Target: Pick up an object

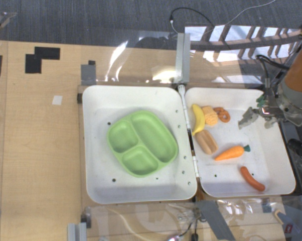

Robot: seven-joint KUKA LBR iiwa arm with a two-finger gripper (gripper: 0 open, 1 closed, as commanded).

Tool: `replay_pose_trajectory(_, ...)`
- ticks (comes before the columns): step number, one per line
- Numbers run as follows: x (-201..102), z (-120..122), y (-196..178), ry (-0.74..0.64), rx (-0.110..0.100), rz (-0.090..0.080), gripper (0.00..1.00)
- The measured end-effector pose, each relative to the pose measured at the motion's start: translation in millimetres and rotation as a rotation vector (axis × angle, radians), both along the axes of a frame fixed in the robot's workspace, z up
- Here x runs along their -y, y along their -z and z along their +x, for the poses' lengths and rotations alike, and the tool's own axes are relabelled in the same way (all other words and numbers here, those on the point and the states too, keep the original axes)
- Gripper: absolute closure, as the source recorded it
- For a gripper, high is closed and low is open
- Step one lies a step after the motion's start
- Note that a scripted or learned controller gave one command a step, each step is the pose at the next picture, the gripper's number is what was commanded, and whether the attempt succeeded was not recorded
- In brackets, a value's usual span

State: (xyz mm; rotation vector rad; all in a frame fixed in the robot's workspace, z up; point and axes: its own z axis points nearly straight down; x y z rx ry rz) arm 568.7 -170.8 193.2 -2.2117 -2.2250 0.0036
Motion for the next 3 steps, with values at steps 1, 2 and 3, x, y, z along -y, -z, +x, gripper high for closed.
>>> replay_pose_trajectory(1,-19,-46,104,-0.194,0.017,-0.004,0.0)
replay_pose_trajectory(2,-20,-43,96,-0.195,0.019,-0.002,1.0)
replay_pose_trajectory(3,-66,-25,-5,-0.19,0.013,-0.003,1.0)
